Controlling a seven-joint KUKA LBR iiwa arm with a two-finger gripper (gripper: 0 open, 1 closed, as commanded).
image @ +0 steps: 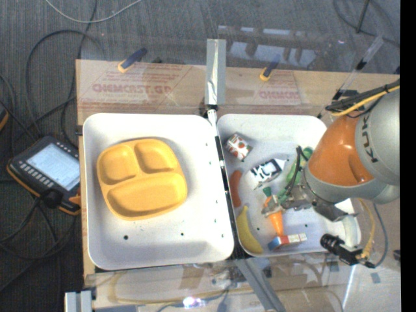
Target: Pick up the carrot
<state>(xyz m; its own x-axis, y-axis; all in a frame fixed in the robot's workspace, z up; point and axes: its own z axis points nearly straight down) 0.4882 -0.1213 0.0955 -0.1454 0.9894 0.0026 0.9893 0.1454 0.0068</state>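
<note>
The carrot [277, 224] is a short orange piece lying in the right bin [312, 125], near its front wall. My gripper [281, 203] hangs right over the carrot's upper end, reaching in from the right below the arm's orange band. The wrist hides the spot where the gripper meets the carrot. I cannot tell whether the carrot is gripped or merely lies beneath.
A yellow banana [247, 231] lies left of the carrot, and a small blue, white and red item [286, 240] sits just in front. Further back are a red-orange piece [235, 176], a black-and-white packet [268, 169] and a red-and-white can [238, 146]. A yellow divided plate [142, 177] fills the left bin [97, 239].
</note>
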